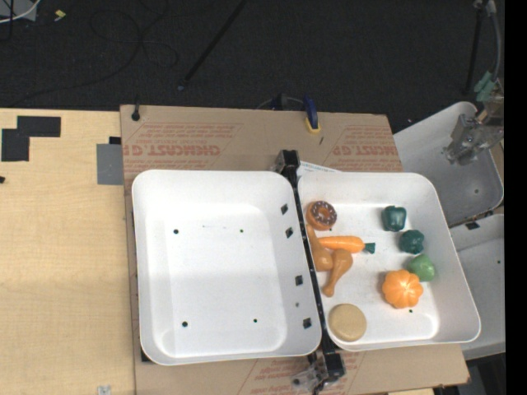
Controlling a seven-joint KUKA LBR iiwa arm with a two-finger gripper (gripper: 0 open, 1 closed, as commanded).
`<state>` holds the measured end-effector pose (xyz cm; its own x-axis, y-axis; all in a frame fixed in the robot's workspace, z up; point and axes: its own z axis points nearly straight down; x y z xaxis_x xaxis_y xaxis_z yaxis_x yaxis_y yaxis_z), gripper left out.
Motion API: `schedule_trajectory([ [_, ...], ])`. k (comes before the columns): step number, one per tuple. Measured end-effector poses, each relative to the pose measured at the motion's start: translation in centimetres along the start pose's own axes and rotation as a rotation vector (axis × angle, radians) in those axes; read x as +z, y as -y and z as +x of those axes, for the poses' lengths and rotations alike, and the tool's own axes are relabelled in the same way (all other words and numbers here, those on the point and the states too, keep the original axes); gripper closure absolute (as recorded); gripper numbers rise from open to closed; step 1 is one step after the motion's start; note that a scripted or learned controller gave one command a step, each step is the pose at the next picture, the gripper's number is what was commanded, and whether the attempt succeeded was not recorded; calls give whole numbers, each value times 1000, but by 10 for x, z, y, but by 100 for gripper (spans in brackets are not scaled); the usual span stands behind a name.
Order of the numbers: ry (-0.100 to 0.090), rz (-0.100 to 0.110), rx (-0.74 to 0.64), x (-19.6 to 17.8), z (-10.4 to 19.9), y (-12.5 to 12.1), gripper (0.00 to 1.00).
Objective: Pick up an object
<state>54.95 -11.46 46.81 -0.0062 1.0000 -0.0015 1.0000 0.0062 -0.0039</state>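
White left bin (214,262) bare of items; right bin (449,303) crowded with toy food: donut (321,214), carrot (342,243), drumstick (333,268), cream disc (347,322), orange pumpkin (401,289), three green pieces spaced apart, probably for clean grasps. End effector (468,142) parked off-bin at right; open or closed, cannot tell.

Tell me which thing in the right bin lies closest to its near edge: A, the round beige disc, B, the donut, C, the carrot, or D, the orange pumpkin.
A: the round beige disc sits lowest in the right bin, below the orange pumpkin, the carrot and the donut.
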Motion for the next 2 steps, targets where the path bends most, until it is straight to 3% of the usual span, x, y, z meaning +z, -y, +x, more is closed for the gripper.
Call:
schedule_trajectory([
  [1, -1, -8, 5, -73, 5, 22, 100],
  [2, 0, -2, 9, -69, -47, 32, 100],
])
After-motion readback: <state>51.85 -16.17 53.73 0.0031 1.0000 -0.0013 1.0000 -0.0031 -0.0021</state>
